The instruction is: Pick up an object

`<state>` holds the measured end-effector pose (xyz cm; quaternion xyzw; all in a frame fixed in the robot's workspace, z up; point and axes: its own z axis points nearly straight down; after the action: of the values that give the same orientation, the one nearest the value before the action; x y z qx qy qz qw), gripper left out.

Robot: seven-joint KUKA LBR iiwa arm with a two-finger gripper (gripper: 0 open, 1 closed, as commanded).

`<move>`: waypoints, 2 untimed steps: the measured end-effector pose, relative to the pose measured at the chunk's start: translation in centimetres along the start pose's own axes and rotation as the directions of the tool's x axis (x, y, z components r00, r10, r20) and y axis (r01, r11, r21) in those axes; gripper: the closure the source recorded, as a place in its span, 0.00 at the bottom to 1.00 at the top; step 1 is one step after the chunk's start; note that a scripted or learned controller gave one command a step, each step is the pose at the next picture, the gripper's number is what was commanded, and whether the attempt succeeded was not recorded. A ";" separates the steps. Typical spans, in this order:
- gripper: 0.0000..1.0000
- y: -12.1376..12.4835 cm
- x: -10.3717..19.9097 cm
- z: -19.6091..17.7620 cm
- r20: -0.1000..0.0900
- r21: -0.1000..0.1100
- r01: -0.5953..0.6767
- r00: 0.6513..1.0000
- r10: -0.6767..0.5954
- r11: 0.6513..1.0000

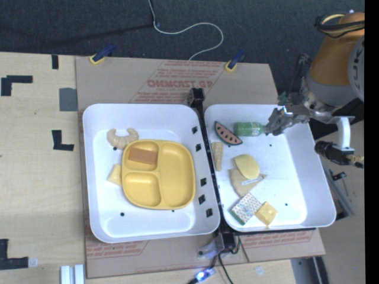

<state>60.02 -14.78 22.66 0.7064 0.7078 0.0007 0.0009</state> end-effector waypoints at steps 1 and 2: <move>1.00 0.3 4.6 -0.4 -0.002 0.003 0.004 1.000 -0.004 1.000; 1.00 0.5 8.6 0.6 -0.001 0.005 0.003 1.000 -0.003 1.000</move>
<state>60.48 -6.16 22.05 0.7052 0.7090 -0.0005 -0.0011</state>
